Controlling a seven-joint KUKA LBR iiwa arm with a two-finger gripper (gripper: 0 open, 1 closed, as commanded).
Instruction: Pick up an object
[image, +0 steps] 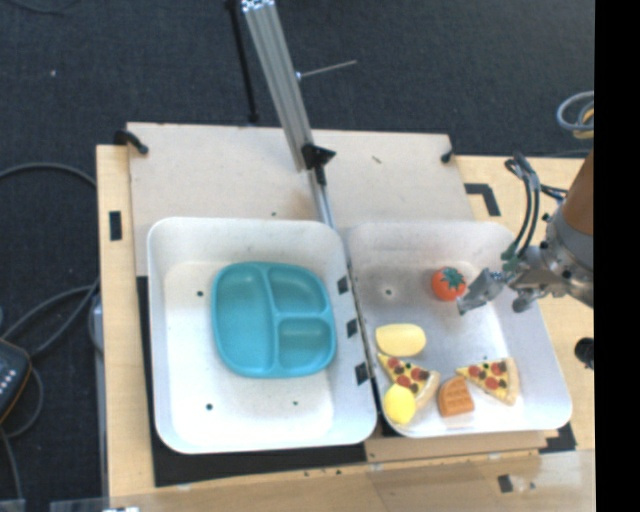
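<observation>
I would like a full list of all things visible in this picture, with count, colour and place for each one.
Bins: 2, white, side by side on the bench.
Divided plate: 1, turquoise, middle of the left bin.
Tomato: 1, red with a green top, upper part of the right bin.
Pizza slices: 2, yellow crust with red dots, near edge of the right bin, one left and one right.
Pale oval piece: 1, light yellow, right bin, above the left slice.
Lemon-like piece: 1, bright yellow, near left corner of the right bin.
Orange piece: 1, orange-brown, between the two slices.
Metal pole: 1, grey, rising behind the bins.
Gripper: 1, grey, over the right bin beside the tomato.
</observation>
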